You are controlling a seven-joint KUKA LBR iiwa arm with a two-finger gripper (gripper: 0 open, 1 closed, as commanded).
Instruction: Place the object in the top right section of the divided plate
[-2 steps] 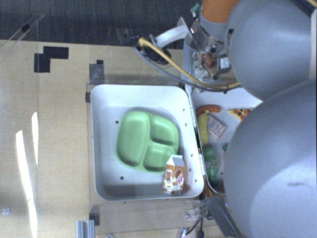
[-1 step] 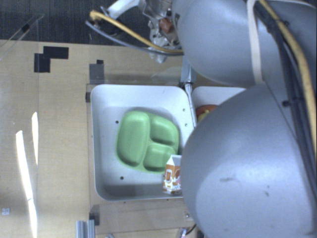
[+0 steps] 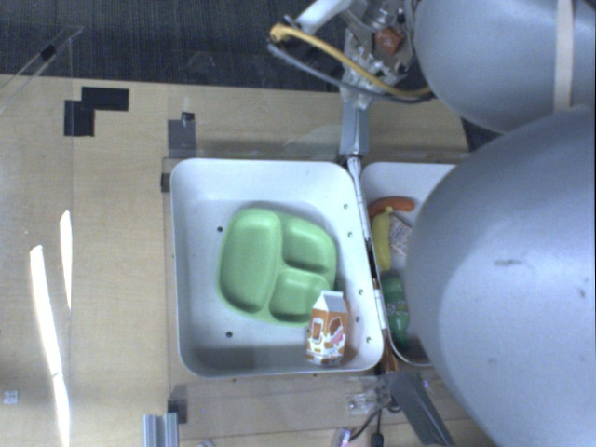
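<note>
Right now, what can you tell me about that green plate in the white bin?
The green plate is a pale green divided dish with rounded corners, plastic by its look. It has one long section on the view's left and two smaller ones on the right. It lies flat, slightly turned, on the floor of the left bin. Its sections hold nothing. A small orange and white carton stands at its lower right corner, touching or nearly so.

The divided plate [image 3: 270, 264] is pale green. The small carton [image 3: 327, 328] is orange-brown and white. Both bins [image 3: 191, 250] are white.
</note>
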